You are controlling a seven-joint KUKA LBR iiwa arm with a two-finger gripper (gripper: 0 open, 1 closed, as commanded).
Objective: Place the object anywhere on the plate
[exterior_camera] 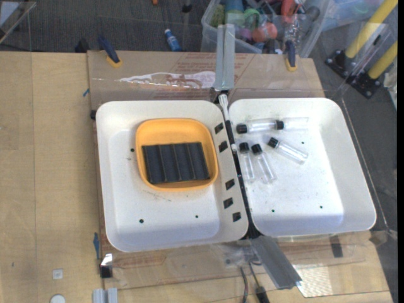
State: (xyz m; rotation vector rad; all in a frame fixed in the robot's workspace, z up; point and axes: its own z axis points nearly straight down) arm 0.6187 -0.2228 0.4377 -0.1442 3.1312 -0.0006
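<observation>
An orange plate (146,133) sits in the left white bin (120,219), toward its back. A dark ribbed rectangular block (175,163) lies flat on the plate. In the right white bin (328,201) lie several clear plastic tubes with black caps: one lengthwise near the back (260,127), one slanted to its right (287,149), and two close together near the bin's left wall (255,163).
A metal divider (225,55) stands upright behind the seam between the bins. A clear tub of colourful toys (271,11) sits behind the bench. Blue clamps (110,54) grip the board's back edge. Bare wooden bench lies to the left.
</observation>
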